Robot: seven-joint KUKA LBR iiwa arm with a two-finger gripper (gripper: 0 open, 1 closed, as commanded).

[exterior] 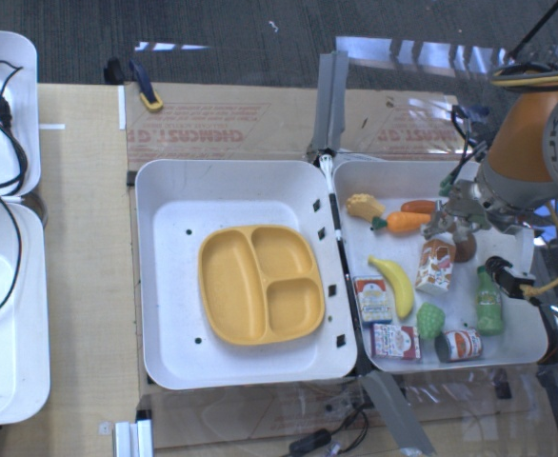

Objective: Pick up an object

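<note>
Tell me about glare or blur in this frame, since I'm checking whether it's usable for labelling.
Camera view: bright glare streaks along the clear panel behind the right bin; the yellow tray and banana are evenly lit and sharp; the gripper is dim and cluttered, its fingers hard to read.

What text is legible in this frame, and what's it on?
"CHEMCAST GP": red print on the brown paper sheet behind the bins, reading upside down and mirrored from this view; letters faint, so reading is tentative.
Small cartons, pouch, can and green bottle in the right bin: printed labels, too small and blurred to read.
Yellow tray: no text.
</note>
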